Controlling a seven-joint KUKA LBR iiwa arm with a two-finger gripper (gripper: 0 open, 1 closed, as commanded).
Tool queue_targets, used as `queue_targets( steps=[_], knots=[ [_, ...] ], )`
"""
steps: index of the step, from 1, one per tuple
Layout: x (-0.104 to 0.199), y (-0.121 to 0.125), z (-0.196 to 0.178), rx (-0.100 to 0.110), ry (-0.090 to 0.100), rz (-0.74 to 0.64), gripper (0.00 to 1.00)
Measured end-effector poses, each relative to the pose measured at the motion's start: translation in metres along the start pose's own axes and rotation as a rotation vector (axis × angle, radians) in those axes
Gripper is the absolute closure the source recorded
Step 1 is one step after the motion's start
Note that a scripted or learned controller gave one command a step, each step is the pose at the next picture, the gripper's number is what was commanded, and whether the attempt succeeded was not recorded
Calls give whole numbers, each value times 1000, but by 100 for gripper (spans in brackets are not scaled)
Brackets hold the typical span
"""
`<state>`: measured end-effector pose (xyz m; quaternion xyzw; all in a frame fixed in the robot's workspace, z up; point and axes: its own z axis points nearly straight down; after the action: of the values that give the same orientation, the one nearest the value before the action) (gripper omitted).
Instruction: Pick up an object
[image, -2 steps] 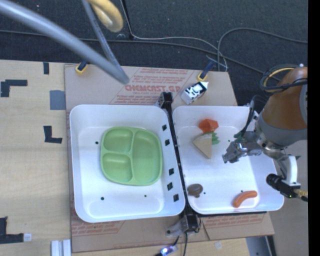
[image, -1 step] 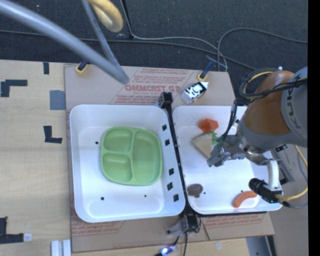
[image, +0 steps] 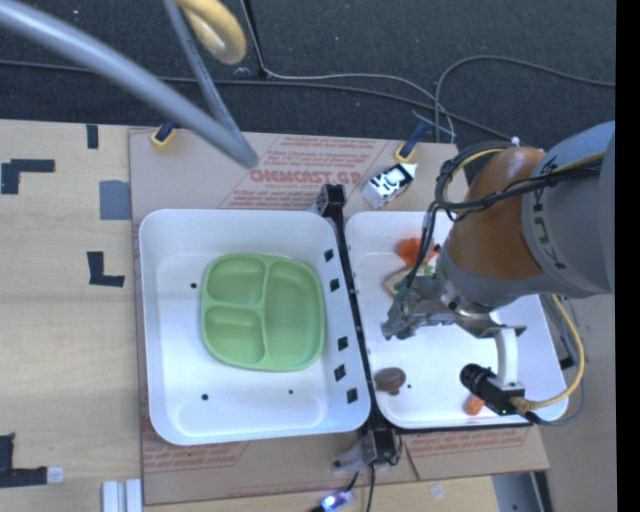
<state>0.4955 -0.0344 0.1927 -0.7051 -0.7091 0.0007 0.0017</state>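
Camera view, looking down at a slant, takes in two shallow white bins side by side on the surface. Left bin (image: 160, 300) carries a pale green divided tray (image: 264, 311) lying flat near its middle, with three compartments showing. Right bin (image: 400, 405) sits just beside it, the two meeting along a dark divider with black clips. The grey arm (image: 560, 215), with its orange band (image: 500, 215), reaches in from the right and hangs over the right bin, covering much of it. Its tool (image: 405, 318) sits low over the left part of that bin; whether it is open or closed I cannot tell. A small orange object (image: 408, 246) lies in the far part of the right bin, just beside the arm. A small brown rounded object (image: 389, 379) rests near the bin's near left corner, apart from the tool. Another orange bit (image: 473, 405) shows at the near edge, touching a black fitting on the arm.
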Motion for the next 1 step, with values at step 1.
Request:
queue_targets(
  steps=[1],
  knots=[
    [58,7,-5,-1,0,-2,100]
  ],
)
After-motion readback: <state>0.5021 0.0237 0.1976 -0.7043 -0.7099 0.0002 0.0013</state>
